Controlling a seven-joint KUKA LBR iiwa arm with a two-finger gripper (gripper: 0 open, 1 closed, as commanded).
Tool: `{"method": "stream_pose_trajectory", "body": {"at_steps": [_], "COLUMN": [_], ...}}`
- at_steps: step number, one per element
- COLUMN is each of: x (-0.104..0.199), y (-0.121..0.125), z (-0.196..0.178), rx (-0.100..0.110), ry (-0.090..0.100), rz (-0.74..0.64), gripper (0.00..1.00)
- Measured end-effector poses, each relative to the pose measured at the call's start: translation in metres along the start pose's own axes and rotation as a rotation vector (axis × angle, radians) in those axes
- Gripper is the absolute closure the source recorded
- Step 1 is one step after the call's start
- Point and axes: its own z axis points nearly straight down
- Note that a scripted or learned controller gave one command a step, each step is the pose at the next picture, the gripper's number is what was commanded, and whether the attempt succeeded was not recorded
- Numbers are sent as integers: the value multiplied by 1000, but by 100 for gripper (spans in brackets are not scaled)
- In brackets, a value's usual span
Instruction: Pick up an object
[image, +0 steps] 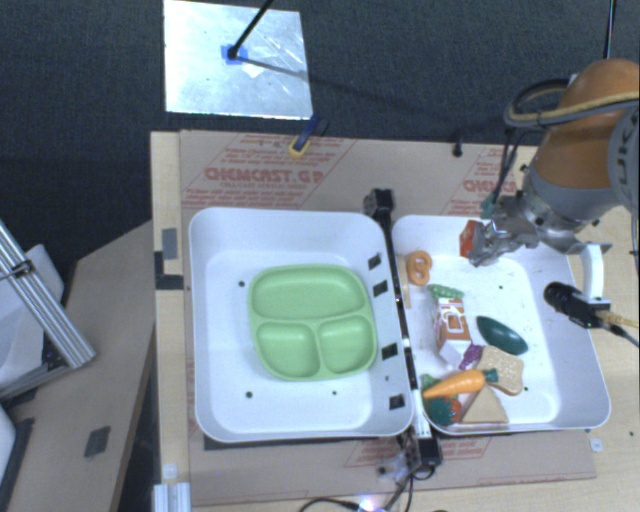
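Bench (260, 165): brown board printed with red lettering. Directly on it, two white bins side by side, touching along a black clipped seam: left bin (215, 300), right bin (570, 370). Yellow clip (300, 146) at the far edge.

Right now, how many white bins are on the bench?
2. The left bin holds a green divided plate. The right bin holds the small toy items, and the gripper is over its far edge. I see no further bin.
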Motion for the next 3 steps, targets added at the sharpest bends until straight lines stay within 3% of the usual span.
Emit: {"method": "stream_pose_trajectory", "body": {"at_steps": [1, 2, 3], "x": [16, 24, 10], "y": [-55, -73, -68], "z": [-3, -1, 1], "rx": [1, 0, -3], "ry": [0, 0, -1], "rz": [1, 1, 1], "gripper": [100, 100, 100]}}
